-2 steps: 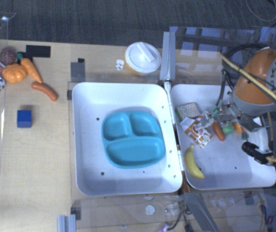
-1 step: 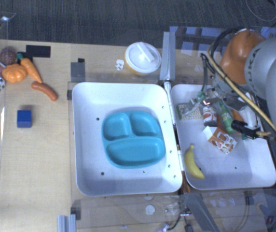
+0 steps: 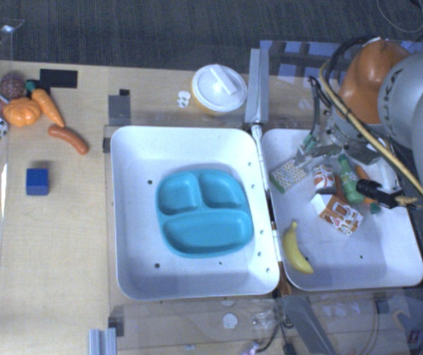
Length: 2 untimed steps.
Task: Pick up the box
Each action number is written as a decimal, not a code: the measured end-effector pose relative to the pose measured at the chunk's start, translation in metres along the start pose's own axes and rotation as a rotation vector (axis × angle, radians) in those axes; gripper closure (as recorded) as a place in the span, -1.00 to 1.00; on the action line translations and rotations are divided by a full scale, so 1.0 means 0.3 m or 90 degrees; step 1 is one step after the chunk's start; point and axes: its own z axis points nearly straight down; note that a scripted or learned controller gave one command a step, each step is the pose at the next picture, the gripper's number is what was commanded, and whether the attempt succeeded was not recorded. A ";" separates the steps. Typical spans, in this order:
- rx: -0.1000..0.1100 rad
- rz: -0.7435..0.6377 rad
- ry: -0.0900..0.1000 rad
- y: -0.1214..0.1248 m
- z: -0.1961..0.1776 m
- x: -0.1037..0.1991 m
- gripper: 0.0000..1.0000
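In the right bin (image 3: pixel 389 272) a small grey-green patterned box (image 3: pixel 288 174) lies tilted near the left wall. My gripper (image 3: pixel 316 151) hangs low over the bin's back left part, just above and to the right of that box; I cannot see whether it touches it. An orange-and-white carton (image 3: pixel 341 214) lies flat in the middle of the bin, in front of the gripper. A second orange-and-white packet (image 3: pixel 322 178) sits right under the gripper, partly hidden. The grey arm with its orange band (image 3: pixel 367 72) covers the bin's back right.
A banana (image 3: pixel 296 248) lies at the right bin's front left, and a green item (image 3: pixel 353 191) lies beside the cartons. The left bin (image 3: pixel 134 220) holds a blue divided tray (image 3: pixel 202 211). A white lid (image 3: pixel 220 87), toy vegetables (image 3: pixel 38 109) and a blue cube (image 3: pixel 38 181) lie on the bench.
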 end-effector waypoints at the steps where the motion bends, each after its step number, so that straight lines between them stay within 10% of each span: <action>1: 0.000 0.000 0.000 0.000 0.000 0.000 -1.00; 2: -0.004 -0.002 -0.002 0.009 -0.042 -0.001 1.00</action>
